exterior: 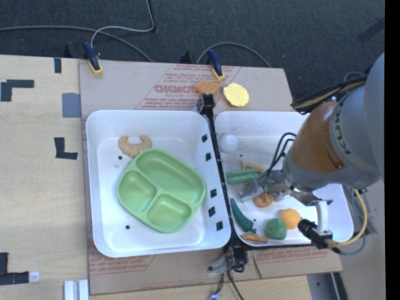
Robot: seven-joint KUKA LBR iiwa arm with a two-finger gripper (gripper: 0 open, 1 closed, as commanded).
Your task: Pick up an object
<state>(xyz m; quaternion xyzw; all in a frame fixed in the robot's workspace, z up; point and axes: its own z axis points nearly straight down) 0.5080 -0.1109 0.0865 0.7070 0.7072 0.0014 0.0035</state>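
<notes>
Bench contents are being listed as follows. Left bin: a green divided plate is being carried on its floor, with a tan croissant-shaped piece lying just beyond the plate's far edge. Right bin: a white ball is resting near the dividing wall; a long green piece is lying across the middle; a dark green pepper-like piece is set by the near left wall; a round green item and an orange ball are sitting side by side near the front. Gripper: it is being held low over the right bin's middle, beside the long green piece and above a small orange-brown item; the finger spacing is too blurred to be judged. Cardboard beyond the bins: a yellow disc and an orange-brown piece are lying there.
</notes>
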